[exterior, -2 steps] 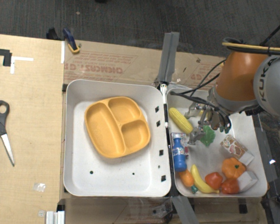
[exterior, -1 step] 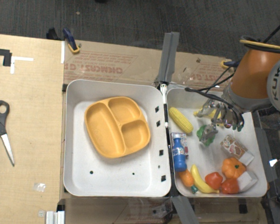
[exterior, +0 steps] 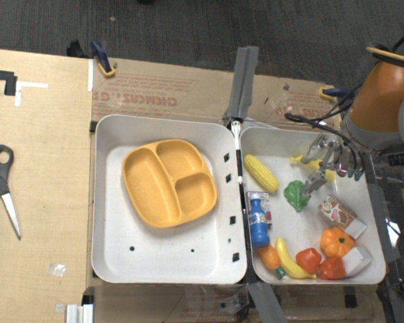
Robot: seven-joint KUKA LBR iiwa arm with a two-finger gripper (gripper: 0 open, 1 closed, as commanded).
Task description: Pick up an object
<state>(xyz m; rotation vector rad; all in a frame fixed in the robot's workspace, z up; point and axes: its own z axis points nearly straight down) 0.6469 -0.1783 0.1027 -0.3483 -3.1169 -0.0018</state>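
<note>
The tool [exterior: 313,181] hangs low in the right bin [exterior: 375,213], its tips just beside the green toy [exterior: 296,195], likely the thing it wants. Nothing sits between its fingers, which look a little apart. The corn [exterior: 260,173] and blue bottle [exterior: 258,219] lie nearby. The yellow plate [exterior: 170,183] waits in the left bin [exterior: 101,205].

A dark grey carpeted floor [exterior: 199,18] runs across the twelve o'clock edge. Below it lies a pale wooden bench top [exterior: 30,178] at nine o'clock, with a brown cardboard sheet [exterior: 166,92] spread toward the centre. Scissors [exterior: 2,183] rest at nine o'clock on the wood. A blue clamp [exterior: 102,57] grips the cardboard's edge at eleven o'clock. Light is even and soft.
</note>
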